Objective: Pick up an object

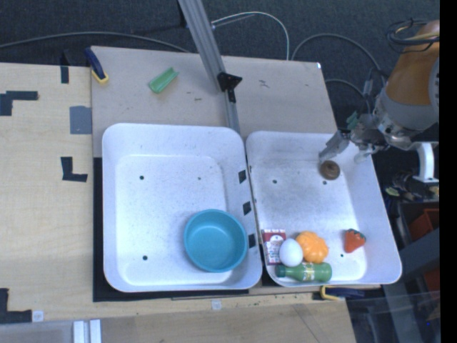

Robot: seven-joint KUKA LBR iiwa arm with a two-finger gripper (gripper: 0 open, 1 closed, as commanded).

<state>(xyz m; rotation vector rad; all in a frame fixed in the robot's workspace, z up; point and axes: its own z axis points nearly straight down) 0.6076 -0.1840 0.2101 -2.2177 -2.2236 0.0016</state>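
Note:
My gripper (346, 151) hangs over the far right corner of the right bin (300, 191), and its two fingers stand apart, open, with nothing between them. A small brown round object (329, 168) lies on the bin floor just below and left of the fingertips, apart from them. Along the bin's near edge sit a red and white carton (273, 245), a white egg (290, 253), an orange fruit (313, 246), a green bottle (305, 271) lying on its side and a red strawberry-like piece (353, 240). A blue bowl (214, 240) stands in the left bin (143, 191).
A slanted metal pole (206, 41) rises from the divide between the bins. A green block (162, 80) and a blue and yellow clamp (96, 66) lie on the bench behind the left bin. Cables run behind the bench at top right.

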